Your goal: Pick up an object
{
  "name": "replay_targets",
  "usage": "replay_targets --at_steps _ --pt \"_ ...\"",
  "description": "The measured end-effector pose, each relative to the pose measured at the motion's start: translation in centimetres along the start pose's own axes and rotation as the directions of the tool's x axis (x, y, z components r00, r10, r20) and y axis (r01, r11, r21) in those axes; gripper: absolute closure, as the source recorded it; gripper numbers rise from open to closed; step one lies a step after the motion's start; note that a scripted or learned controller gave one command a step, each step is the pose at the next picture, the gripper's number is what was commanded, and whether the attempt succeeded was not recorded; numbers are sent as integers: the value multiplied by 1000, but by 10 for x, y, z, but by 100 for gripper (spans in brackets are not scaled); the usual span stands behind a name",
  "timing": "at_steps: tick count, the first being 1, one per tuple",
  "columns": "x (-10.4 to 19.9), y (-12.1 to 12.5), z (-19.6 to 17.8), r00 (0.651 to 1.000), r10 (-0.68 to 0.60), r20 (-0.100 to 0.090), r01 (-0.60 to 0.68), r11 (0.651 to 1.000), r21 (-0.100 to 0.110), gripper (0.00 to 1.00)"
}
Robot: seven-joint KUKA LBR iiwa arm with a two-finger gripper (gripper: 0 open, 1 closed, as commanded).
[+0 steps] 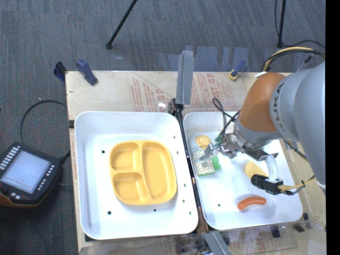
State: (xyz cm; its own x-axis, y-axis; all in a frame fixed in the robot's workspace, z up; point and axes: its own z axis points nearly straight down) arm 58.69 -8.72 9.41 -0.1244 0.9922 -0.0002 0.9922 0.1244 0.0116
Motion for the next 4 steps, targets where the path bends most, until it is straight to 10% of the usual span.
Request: replay_targets --at_steps 1,2,3,4 --pt "1 2 -12 1000 -3 -2 3 1000 -3 100" --pt "1 1 -11 1000 -4 -3 4 1000 0 0" --pt "1 1 -20 1000 -6 -4 6 1000 2 100" --pt "1 1 -20 1000 -6 -4 6 1000 3 0"
